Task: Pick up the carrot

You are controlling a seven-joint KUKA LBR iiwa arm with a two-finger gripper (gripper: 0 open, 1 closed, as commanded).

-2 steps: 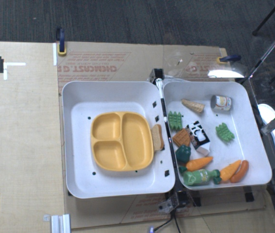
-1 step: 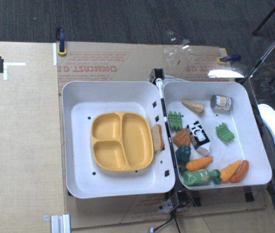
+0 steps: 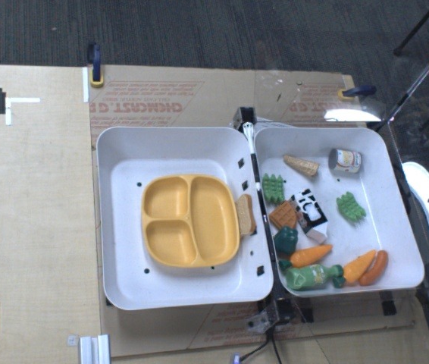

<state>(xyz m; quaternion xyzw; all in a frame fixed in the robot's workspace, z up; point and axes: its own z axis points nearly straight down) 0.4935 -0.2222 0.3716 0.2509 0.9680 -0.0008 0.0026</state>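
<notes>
Two shallow white bins are sitting side by side on the bench, and a black-and-white printed card (image 3: 309,207) is lying near the middle of the right bin (image 3: 393,203). An orange plastic carrot (image 3: 310,255) is lying on its side just in front of that card, towards the bin's near wall, with a dark green toy piece (image 3: 285,240) touching its left end. A green plastic bottle (image 3: 309,277) is lying just nearer than the carrot, farther from the card. A second orange carrot-shaped toy (image 3: 358,266) is resting to the card's near right, pressed against a reddish-brown toy sausage (image 3: 376,268). A brown waffle-patterned cracker (image 3: 283,215) is lying just left of the card, and a green ridged toy (image 3: 273,188) is sitting beyond it. A leafy green toy (image 3: 350,207) is lying to the card's right. A beige wedge (image 3: 302,165) and a small silver can (image 3: 345,159) are lying behind the card. Well to the card's left, a yellow three-compartment plate (image 3: 192,220) is sitting in the left bin (image 3: 116,203).
</notes>
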